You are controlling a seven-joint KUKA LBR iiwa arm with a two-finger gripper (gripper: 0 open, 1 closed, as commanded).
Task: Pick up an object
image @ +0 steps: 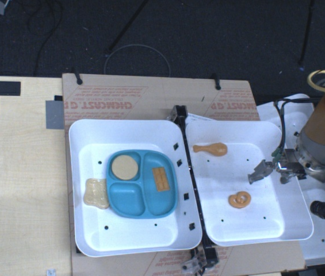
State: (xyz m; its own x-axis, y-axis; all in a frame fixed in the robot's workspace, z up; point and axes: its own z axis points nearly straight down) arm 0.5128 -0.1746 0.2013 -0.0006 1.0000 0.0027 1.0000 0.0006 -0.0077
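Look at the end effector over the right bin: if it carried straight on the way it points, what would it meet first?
The end effector points left and slightly downward. Going on, it would probably reach the bare white floor of the right bin, between the drumstick-shaped piece and the pretzel. Depth is unclear.

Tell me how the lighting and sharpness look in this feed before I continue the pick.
Camera view: even, soft light, no harsh glare on the shallow white right bin; the small brown pretzel-shaped toy casts little shadow and looks slightly soft; the grey two-finger gripper is small and blurry; the floor above the bench is dark.
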